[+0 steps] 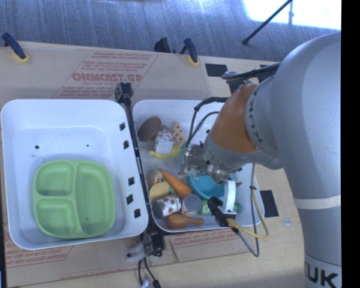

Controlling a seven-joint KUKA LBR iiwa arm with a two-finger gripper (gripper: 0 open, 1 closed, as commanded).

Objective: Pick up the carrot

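Here the pincer hangs low in the right bin, with the carrot just beside it, toward the green plate's side.
Best to centre over the carrot's thick middle before closing; the wrist hides the tips, so I cannot tell their spread.

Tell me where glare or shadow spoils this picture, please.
In the camera view, bright glare washes out the floor along the top edge; the big grey arm looks soft and shades the right white bin; the orange tapered carrot stays readable.
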